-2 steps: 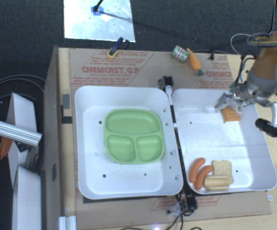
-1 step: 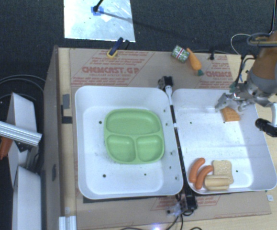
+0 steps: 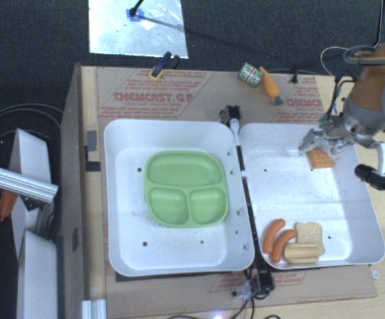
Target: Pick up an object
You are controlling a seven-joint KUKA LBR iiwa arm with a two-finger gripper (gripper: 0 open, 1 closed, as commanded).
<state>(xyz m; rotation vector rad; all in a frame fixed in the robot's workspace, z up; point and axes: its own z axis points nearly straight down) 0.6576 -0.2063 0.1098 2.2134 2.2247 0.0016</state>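
Nearest the cam, at the front of the right bin (image 3: 368, 234), I've got a cluster of toy food: two orange-red sausages (image 3: 278, 238), side by side and touching, a slice of bread (image 3: 309, 232) and a bun-like roll (image 3: 300, 252) pressed against them. That's 4 pcs in that corner.

One more item sits toward the back of the same bin: a small orange waffle-like square (image 3: 321, 159), flat on the floor. So 5 objs total in the right bin. Left bin (image 3: 122, 178) carries 1 green divided plate (image 3: 186, 189), three compartments, nothing on it that I can see.

Arm comes in from the right, w/ the gripper (image 3: 320, 140) low over the back of the right bin, just beside or touching the square's back edge. Fingers (image 3: 310, 140) look splayed around nothing; I see no obj between them, so not gripping anything.

My read: approach/descent step, target prob the orange square. Next move calls for centring the fingers over it, going down to the bin floor, then closing. It's thin and flat, so I judge a slip or miss is likely.

Outside the bins, on the cardboard behind: 1 toy carrot (image 3: 270, 84) and 1 small green can (image 3: 250, 74).
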